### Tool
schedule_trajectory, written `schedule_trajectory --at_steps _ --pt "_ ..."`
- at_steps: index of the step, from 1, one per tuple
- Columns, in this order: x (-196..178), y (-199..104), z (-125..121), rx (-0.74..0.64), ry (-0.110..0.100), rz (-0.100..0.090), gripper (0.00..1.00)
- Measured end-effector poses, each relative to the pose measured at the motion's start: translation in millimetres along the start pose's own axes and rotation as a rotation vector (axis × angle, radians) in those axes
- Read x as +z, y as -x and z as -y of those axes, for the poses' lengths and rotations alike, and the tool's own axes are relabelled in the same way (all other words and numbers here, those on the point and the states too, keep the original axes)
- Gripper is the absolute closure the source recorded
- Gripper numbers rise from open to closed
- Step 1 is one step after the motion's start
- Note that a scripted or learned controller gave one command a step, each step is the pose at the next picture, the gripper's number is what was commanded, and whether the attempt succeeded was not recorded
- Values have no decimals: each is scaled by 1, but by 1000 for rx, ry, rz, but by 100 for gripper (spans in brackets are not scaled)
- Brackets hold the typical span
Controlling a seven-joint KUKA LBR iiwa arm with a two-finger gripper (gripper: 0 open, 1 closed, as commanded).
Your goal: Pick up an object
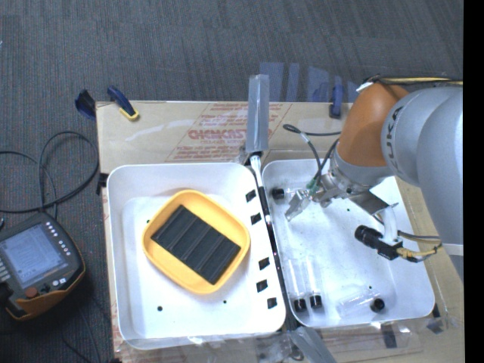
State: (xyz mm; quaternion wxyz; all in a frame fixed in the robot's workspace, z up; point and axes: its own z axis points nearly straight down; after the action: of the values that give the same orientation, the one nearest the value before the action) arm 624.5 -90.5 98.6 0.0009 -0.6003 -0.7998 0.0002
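Observation:
My gripper hangs over the upper left part of the right bin, fingers open, with nothing between them. A small black cap lies just left of it by the bin wall. Two clear tubes with black caps lie side by side near the bin's front edge. Another clear piece with a black cap rests at the front right. In the left bin sits a yellow square dish holding a black ribbed slab.
The grey arm with its orange band comes in from the right over the right bin. A black connector with a yellow cable hangs below the wrist. A divider with black clips separates the bins. A handheld pendant lies on the floor at left.

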Motion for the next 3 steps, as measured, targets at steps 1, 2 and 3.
schedule_trajectory --at_steps 1,2,3 --pt "-89 -24 -28 4 2 1 0" --pt "-89 -24 -28 4 0 1 0" --pt "12 -13 34 3 0 -1 0"
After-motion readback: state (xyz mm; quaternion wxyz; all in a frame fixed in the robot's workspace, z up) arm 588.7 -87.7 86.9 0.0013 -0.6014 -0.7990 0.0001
